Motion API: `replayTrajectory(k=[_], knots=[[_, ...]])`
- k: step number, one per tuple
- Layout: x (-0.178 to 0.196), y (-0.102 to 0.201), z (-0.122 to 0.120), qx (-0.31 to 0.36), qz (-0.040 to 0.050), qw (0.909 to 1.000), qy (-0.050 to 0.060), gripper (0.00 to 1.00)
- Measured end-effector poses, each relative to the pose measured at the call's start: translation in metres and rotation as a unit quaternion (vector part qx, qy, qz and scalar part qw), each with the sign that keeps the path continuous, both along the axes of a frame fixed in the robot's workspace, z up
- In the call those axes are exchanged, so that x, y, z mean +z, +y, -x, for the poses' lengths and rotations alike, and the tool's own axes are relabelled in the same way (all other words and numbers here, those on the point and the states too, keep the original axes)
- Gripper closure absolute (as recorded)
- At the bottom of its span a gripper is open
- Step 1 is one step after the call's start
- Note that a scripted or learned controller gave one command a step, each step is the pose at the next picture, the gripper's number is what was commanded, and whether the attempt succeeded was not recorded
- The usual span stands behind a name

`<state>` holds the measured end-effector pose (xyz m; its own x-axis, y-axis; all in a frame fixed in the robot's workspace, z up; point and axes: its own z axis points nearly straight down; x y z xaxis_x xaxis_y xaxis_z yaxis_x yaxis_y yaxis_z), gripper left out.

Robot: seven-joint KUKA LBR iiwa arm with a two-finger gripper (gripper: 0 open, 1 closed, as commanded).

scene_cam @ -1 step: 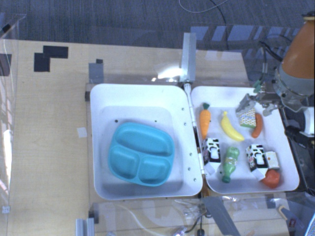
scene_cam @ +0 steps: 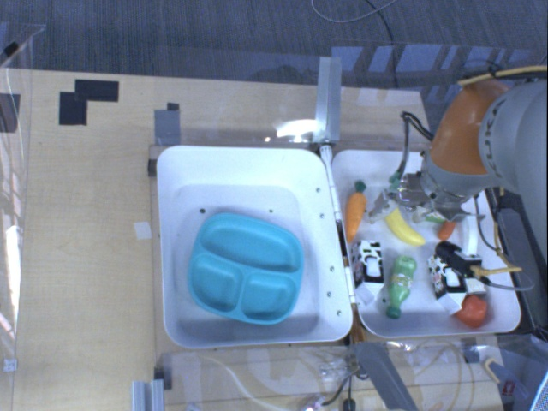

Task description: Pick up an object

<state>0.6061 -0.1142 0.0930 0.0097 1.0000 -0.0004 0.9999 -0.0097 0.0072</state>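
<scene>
Right bin crowded with carrot, banana, green bottle, two cow-print items, tomato, gripper low just above the banana, whether its grip is open or closed cannot be told, left bin holding blue divided plate

The gripper hovers over the banana (right bin).

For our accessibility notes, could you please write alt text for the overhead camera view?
A grey robot arm reaches from the right, its claw low over a yellow banana in the right white bin, among a carrot, green bottle and tomato. The left bin holds a blue divided plate.
</scene>
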Motion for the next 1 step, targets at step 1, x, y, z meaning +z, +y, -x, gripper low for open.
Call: replayTrajectory(k=[1], knots=[[-0.0031,0.0037,0.0119,-0.087,-0.0008,0.9962,-0.003,0.0]])
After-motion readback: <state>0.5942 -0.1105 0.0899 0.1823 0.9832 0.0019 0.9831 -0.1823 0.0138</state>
